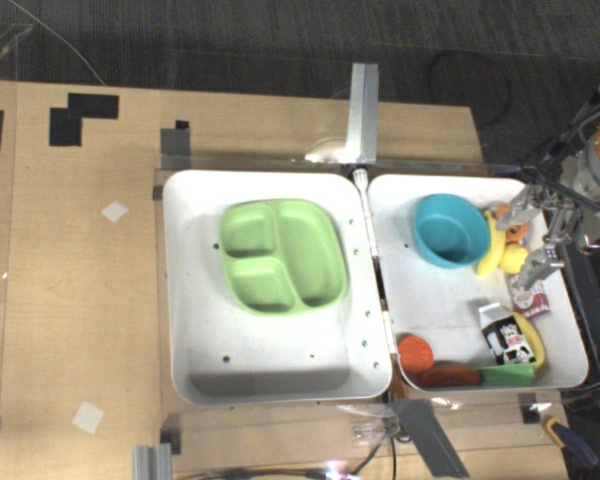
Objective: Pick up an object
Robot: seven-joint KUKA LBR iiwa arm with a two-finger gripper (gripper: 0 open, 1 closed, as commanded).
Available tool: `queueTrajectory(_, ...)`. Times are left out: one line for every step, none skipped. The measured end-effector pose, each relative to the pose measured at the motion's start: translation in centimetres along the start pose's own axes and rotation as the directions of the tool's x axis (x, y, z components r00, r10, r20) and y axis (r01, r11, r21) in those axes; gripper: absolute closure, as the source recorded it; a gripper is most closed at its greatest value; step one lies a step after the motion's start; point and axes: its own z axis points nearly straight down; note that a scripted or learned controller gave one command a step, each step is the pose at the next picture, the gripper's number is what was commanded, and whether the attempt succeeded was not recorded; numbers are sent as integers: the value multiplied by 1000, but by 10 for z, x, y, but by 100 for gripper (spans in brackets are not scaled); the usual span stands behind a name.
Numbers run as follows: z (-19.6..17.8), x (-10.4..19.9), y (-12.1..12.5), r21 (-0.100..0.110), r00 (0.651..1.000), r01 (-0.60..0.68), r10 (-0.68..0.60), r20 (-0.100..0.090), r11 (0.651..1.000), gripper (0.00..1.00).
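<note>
Pale wooden bench [70,298], glossy white bins [195,368], round teal bowl [450,230].

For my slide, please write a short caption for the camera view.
Gripper over the right bin beside a blue bowl; a green divided plate lies in the left bin.

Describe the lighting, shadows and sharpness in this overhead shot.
In the camera view the light is even and soft; the left bin carries a grey shadow along its near inside wall, the green plate and blue bowl look crisp, small bright glints sit on the metal post and at the bottom edge, and the gripper over the right bin looks slightly smeared.
</note>
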Motion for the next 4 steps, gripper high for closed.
queueTrajectory(91, -44, -22, -2, 967, 256, -256, -2, 967, 0)
queueTrajectory(170, -47, -43, 3, 984, 177, -177, 10, 984, 0)
queueTrajectory(152, -54, -39, 6, 982, 185, -186, 27, 983, 100)
queueTrajectory(64, -111, 44, -12, 993, 97, -98, -59, 995, 100)
